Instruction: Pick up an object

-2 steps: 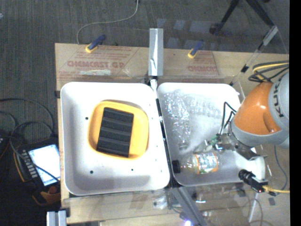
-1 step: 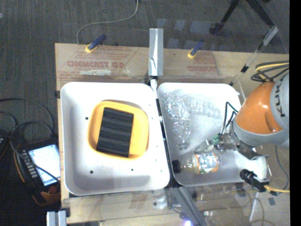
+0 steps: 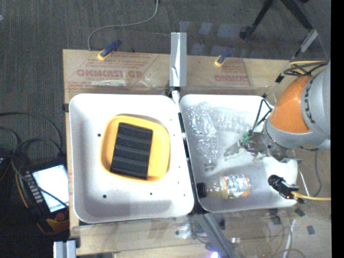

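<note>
Orange-banded arm hangs over the right bin; its gripper, fingers apart, hovers above the juice bottle; crumpled clear plastic lies beyond.

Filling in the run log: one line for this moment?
gripper: over right bin | bottle: lying in right bin, ungrasped | yellow block: left bin

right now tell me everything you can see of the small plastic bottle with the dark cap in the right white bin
The small clear plastic bottle lies on its side near the front wall of the right white bin. Its dark cap points toward the divider between the bins. It looks filled with amber liquid and wears a colourful label around its middle. Nothing touches it but the bin floor.
</note>
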`<control>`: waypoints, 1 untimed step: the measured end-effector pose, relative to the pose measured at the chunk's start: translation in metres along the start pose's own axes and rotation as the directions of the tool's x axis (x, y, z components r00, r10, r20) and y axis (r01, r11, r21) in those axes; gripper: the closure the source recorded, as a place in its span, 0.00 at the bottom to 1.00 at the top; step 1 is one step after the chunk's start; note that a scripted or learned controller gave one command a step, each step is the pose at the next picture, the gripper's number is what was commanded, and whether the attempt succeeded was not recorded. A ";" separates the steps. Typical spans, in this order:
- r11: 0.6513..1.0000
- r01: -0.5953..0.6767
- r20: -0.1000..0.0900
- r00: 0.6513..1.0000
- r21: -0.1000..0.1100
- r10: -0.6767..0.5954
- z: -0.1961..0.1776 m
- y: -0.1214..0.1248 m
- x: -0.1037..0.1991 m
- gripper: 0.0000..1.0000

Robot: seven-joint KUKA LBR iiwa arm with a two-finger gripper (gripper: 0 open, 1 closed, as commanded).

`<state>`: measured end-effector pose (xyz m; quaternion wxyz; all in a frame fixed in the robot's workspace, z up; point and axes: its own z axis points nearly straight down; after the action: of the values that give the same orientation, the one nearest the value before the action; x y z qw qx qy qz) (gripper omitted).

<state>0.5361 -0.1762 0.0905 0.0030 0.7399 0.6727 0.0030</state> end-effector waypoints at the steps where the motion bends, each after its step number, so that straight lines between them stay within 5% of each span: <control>1: 0.994 0.041 -0.020 0.999 0.101 -0.040 0.005 0.118 -0.016 0.00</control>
<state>0.6524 -0.2031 0.0867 -0.0405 0.7253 0.6868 -0.0246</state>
